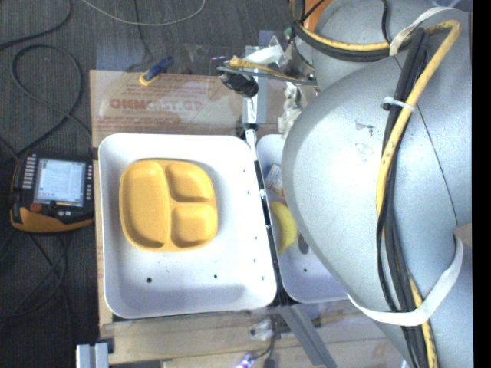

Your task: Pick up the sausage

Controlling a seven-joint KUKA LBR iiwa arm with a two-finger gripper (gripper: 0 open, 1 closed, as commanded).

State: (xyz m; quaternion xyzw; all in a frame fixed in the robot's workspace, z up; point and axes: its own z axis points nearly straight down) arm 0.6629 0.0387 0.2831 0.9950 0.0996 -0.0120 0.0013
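Observation:
The grey arm fills the right side of the camera view and covers most of the right bin. A yellow rounded object shows at that bin's left side, partly under the arm. A small pale item lies just above it near the bin's left wall. I cannot make out a sausage among what is visible. The arm's body hides whatever else lies in the right bin.
The left bin holds a yellow sectioned plate. A cardboard sheet lies behind the bins. A handheld pendant rests on the floor at the left, with cables around it.

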